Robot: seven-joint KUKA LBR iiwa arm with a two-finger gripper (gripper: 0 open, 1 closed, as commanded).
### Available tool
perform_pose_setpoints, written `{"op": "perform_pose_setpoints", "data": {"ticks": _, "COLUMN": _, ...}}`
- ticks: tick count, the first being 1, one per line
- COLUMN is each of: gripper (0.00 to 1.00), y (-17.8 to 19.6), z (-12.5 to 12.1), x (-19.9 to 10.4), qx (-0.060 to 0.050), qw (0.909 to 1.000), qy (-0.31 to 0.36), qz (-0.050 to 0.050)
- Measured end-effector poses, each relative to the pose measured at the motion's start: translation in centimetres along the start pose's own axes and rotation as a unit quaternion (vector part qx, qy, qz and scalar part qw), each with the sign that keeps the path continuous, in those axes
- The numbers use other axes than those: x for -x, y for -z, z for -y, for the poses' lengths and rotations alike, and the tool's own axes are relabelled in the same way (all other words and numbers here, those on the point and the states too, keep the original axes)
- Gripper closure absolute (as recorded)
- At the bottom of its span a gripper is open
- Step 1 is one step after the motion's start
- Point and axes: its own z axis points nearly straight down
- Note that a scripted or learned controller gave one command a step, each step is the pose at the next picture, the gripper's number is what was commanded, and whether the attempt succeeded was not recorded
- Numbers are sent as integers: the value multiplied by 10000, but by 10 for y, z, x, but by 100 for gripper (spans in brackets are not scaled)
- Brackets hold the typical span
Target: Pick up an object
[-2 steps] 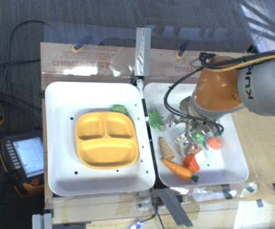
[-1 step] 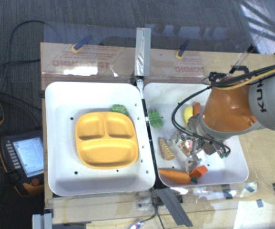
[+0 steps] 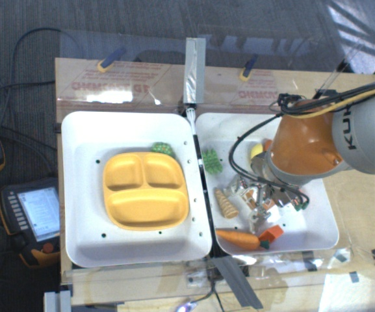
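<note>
The arm reaches over the right bin, its pincer low among the toys near that bin's front edge; whether it is clenched or released I cannot tell. The yellow tray fills the left bin. The carrot lies at the right bin's front edge, unlifted, so the pick seems not yet done.

A yellow-orange tray is being shown against the white left bin. In the white right bin, an orange carrot, green pieces and a tan ridged piece (pale stripes) are being displayed.
</note>
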Motion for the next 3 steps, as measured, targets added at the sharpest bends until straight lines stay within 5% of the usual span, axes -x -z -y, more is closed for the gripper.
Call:
{"op": "perform_pose_setpoints", "data": {"ticks": 1, "gripper": 100, "y": 11, "z": 0, "x": 3, "qx": -18, "qw": 10000, "qy": 3, "qz": 24}}
{"op": "perform_pose_setpoints", "data": {"ticks": 2, "gripper": 100, "y": 0, "z": 4, "x": 5, "qx": 23, "qw": 9858, "qy": -1677, "qz": -27}}
{"op": "perform_pose_setpoints", "data": {"ticks": 3, "gripper": 0, "y": 0, "z": 5, "x": 7, "qx": 4, "qw": 9858, "qy": -1680, "qz": 14}}
